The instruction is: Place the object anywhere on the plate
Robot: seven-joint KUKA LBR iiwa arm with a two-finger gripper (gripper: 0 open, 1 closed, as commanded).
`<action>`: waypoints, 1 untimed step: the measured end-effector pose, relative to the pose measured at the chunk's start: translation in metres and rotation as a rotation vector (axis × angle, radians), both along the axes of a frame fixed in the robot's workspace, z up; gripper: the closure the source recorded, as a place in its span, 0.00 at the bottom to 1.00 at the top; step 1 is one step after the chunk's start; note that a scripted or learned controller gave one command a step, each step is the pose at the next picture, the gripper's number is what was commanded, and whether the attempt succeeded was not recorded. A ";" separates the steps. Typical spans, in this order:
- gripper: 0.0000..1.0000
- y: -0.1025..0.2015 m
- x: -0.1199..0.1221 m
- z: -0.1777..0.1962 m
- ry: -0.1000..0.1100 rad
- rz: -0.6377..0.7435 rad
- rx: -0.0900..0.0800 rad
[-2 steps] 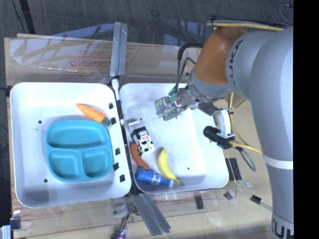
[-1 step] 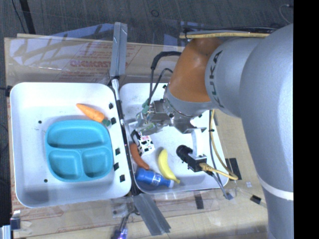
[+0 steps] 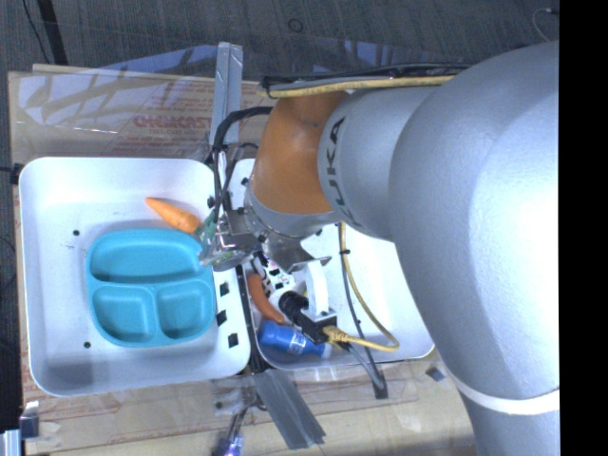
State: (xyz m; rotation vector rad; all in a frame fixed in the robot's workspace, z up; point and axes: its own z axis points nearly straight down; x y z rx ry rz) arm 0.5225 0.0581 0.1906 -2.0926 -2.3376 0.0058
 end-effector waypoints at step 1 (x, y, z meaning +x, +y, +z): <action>0.00 0.000 0.000 0.000 0.000 -0.001 0.000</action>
